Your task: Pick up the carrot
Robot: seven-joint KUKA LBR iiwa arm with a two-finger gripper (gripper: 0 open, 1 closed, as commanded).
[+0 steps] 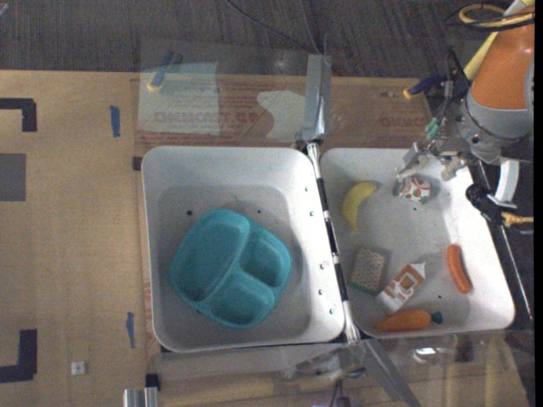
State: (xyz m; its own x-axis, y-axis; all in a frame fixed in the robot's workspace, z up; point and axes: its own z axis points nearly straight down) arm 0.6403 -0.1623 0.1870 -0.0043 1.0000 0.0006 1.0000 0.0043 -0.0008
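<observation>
The carrot [405,320] lies flat near the front wall of the right bin [501,303], leaf end pointing right, with open floor above it, so a descent from overhead looks feasible. Just beside its upper edge sits a small carton [401,285], close enough that a finger could nudge it; a flat speckled sponge [368,269] lies next to the carton. A sausage [459,269] rests well apart to the right, a banana [356,203] near the divider. The gripper [422,175] hangs at the far end of the same bin, over a small red-and-white object [416,189]; whether it is open or closed cannot be told. The left bin [161,176] holds a teal tray [230,266].
</observation>
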